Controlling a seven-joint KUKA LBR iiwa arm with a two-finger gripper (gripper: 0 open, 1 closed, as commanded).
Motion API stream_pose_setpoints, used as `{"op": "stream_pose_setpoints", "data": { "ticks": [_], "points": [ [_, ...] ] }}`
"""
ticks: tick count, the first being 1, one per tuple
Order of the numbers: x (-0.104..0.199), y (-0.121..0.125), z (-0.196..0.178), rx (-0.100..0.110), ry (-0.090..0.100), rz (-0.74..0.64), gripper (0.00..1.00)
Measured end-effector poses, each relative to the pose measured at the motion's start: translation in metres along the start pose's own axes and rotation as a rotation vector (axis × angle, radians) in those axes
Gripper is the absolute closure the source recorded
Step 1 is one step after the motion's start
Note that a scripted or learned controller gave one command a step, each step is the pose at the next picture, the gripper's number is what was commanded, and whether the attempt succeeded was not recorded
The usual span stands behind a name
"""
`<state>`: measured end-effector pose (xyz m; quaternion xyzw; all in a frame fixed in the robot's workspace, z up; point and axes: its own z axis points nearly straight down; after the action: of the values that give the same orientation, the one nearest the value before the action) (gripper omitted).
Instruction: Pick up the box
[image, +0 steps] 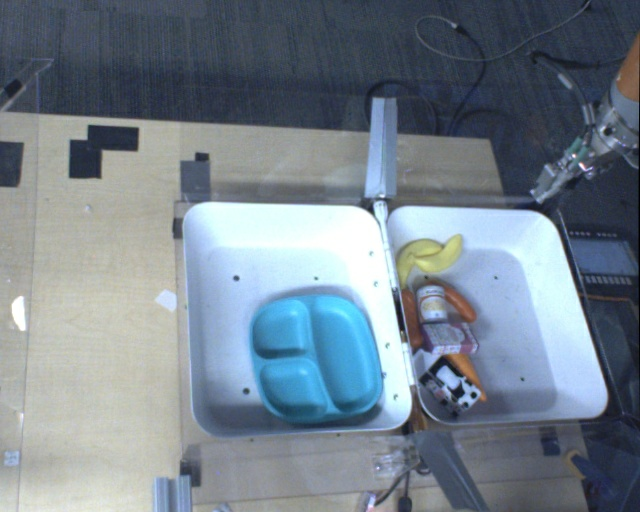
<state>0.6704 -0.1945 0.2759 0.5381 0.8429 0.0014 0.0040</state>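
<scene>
A small black-and-white box (447, 385) with an orange edge lies in the near left corner of the right bin (540, 300). It rests against a purple packet (452, 343) and a small jar (434, 303) just beyond it. My gripper (553, 182) hangs high above the bench past the right bin's far right corner, well away from the box. Nothing shows between its tips.
A yellow banana (428, 256) lies at the far left of the right bin, with an orange item (462, 301) beside the jar. A blue divided tray (315, 357) sits in the left bin (230, 300). A metal post (381, 150) stands behind the divider.
</scene>
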Motion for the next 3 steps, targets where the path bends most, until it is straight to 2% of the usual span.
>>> {"op": "stream_pose_setpoints", "data": {
  "ticks": [1, 2, 3],
  "points": [
    [0.053, -0.003, -0.014, -0.002, 0.0, -0.404, 1.0],
    [0.058, -0.005, -0.031, -0.003, -0.002, -0.603, 1.0],
    [0.115, -0.043, -0.036, -0.003, -0.001, -0.822, 1.0]
  ]
}}
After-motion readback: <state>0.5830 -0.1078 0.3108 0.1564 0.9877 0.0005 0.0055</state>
